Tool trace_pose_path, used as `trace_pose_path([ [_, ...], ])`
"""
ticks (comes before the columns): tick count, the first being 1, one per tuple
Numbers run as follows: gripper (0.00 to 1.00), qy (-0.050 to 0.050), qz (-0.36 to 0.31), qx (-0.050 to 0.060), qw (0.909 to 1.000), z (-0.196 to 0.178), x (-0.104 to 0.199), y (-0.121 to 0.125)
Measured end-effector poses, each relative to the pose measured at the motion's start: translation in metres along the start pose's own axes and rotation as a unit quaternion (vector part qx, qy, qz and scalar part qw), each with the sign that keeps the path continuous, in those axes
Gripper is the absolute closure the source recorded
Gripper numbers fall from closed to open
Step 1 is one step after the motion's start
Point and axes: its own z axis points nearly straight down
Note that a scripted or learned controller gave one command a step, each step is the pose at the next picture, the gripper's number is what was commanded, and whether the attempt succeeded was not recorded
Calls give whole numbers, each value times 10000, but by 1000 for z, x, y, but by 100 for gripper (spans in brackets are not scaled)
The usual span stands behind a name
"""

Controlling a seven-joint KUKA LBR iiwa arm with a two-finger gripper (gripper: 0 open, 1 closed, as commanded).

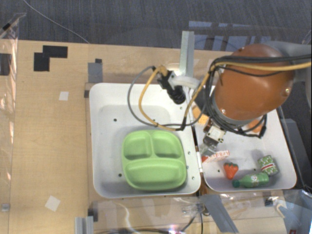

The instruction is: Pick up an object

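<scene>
The green divided tray (154, 160) serves as the landmark: it lies in the left bin (105, 130), toward the near side, three compartments showing. Behind the tray, yellow and black cables (141, 99) loop over the bin floor. Right of the tray, past the wall where the two bins meet, the gripper (210, 143) hangs low over the right bin (287, 169), under the arm's orange wrist band (248, 84); whether its jaws are apart or together cannot be told. Just below it lies a small white packet with red print (217, 155), too small to read. Farther right of the tray sit a strawberry toy (231, 170), a green bottle (251, 180) on its side with an unreadable label, and a green-and-white can (267, 164).
</scene>
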Motion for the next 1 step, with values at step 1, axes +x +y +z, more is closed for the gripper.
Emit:
trace_pose_path([
  [1, 100, -27, -1263, -15, 9920, 37, 34, 32],
])
